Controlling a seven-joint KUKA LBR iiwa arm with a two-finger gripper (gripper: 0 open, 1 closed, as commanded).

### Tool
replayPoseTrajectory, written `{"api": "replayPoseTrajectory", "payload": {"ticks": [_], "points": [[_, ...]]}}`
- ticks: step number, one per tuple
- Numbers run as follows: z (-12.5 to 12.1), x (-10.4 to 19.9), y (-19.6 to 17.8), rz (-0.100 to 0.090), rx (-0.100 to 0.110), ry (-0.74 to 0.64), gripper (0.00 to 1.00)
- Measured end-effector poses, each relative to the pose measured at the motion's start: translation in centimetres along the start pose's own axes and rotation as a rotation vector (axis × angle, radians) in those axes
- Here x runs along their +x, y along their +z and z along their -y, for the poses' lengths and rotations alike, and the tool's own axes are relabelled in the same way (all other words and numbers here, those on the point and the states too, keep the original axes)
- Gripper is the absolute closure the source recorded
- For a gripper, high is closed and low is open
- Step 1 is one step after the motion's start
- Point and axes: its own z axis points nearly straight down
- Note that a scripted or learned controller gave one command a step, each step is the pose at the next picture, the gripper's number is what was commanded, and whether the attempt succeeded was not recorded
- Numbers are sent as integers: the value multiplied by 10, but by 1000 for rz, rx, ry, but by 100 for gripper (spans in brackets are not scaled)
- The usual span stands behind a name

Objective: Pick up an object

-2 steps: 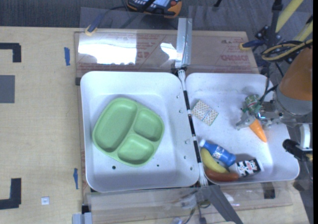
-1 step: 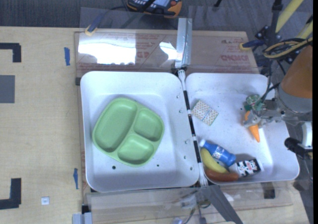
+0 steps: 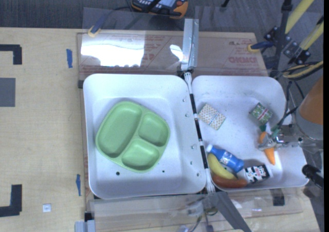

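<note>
Carrot [image 3: 269,152]: a small orange piece lying in the right bin near its right wall, tilted, with the gripper's tips right at its upper end.
Gripper [image 3: 275,140]: metal, at the right side of the right bin, just above the carrot; whether it is apart or closed on anything cannot be told.
Arm [image 3: 312,112]: comes in from the right edge, grey with an orange band, above the bin's right rim.
Green box [image 3: 260,112]: small, tilted, in the right bin, just up from the gripper.
Patterned packet [image 3: 212,116]: flat, lying apart from the rest in the middle of the right bin.
Blue bottle [image 3: 226,158]: lying at the near left of the right bin, resting across a banana [image 3: 218,170].
Black and white carton [image 3: 256,173]: beside the bottle, by the near wall.
Right bin [image 3: 231,88]: white, shallow.
Left bin [image 3: 133,88]: white, holds a green three-part tray [image 3: 132,136], slightly turned.
Bench [image 3: 36,123]: pale wood, with black and blue tape marks.
</note>
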Motion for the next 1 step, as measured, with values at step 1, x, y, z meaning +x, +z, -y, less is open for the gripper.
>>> {"api": "replayPoseTrajectory", "payload": {"ticks": [1], "points": [[-47,60,-116,-2,8,37,100]]}}
